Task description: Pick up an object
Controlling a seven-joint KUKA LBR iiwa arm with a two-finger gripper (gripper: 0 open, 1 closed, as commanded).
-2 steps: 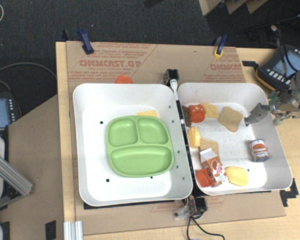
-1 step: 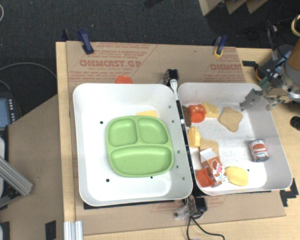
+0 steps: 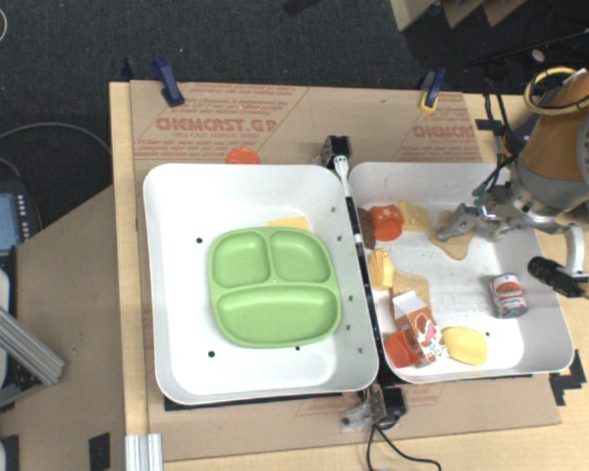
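Reaching in from the right, the grey arm with its orange band (image 3: 560, 116) is cut off by the frame edge, and its dark metal gripper (image 3: 461, 226) hangs low over the upper middle of the right white bin (image 3: 540, 346); whether it is wide, narrow or holding anything cannot be made out. A tan flat piece (image 3: 455, 247) lies just beneath it, partly hidden. The brown cardboard-covered surface (image 3: 216, 121) carries red print reading "CHEMCAST", upside-down and partly covered by the bins. The left white bin (image 3: 177, 283) holds a green three-compartment plastic tray (image 3: 273, 287) at its centre; a pale yellow flat block (image 3: 289, 224) peeks from behind the tray's far edge. Along the right bin's left edge sit a red rounded object (image 3: 387, 223), a yellow block (image 3: 413, 216) and a small cheese-like wedge (image 3: 380, 267). Near its front edge lie a red-and-white carton (image 3: 419, 334) with unreadable print and a yellow lemon-shaped toy (image 3: 464, 345). A small labelled can (image 3: 508, 294) lies toward the right edge, its label too blurred to read.
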